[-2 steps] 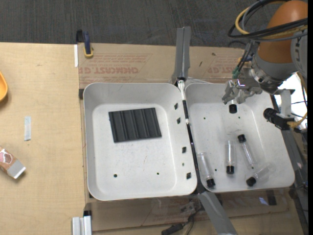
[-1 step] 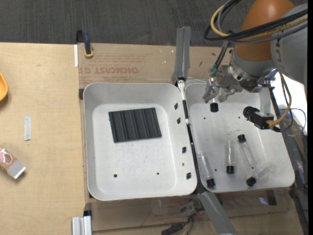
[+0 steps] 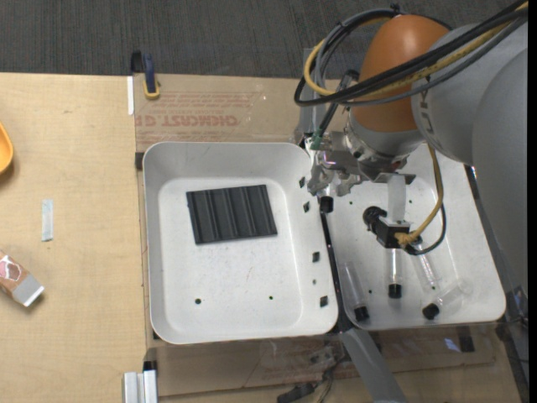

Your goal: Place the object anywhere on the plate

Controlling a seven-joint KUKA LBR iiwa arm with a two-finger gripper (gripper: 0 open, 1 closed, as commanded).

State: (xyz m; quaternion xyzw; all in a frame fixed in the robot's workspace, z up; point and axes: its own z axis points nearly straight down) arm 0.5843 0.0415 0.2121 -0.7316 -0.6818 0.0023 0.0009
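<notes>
the arm's orange band (image 3: 394, 65) hides most of the gripper (image 3: 329, 181) over the right bin (image 3: 470, 300); whether it's open i cannot tell. the dark ribbed plate (image 3: 232, 213) lies in the left bin (image 3: 168, 309). clear black-capped tubes (image 3: 393, 271) lie in the right bin.

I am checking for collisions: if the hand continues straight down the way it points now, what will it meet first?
Probably the rim between the two bins, since the hand hangs over that edge; depth is unclear from above.
</notes>
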